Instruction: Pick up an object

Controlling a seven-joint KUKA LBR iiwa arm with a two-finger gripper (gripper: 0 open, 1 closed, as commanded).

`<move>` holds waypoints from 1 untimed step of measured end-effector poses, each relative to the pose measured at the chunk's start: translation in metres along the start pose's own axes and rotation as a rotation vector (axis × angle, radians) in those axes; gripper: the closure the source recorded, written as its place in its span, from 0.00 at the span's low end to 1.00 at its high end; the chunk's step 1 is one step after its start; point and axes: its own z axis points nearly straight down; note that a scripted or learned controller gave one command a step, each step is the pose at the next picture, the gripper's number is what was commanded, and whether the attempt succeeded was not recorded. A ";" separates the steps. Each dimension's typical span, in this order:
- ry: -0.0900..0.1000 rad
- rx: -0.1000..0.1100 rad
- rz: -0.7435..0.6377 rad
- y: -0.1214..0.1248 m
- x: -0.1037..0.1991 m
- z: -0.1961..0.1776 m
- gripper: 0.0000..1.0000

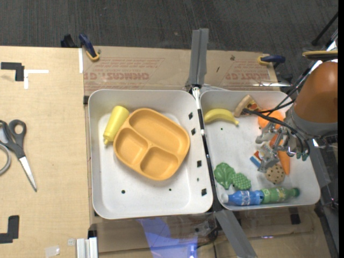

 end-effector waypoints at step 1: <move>-0.032 -0.001 0.068 -0.046 0.056 0.000 0.00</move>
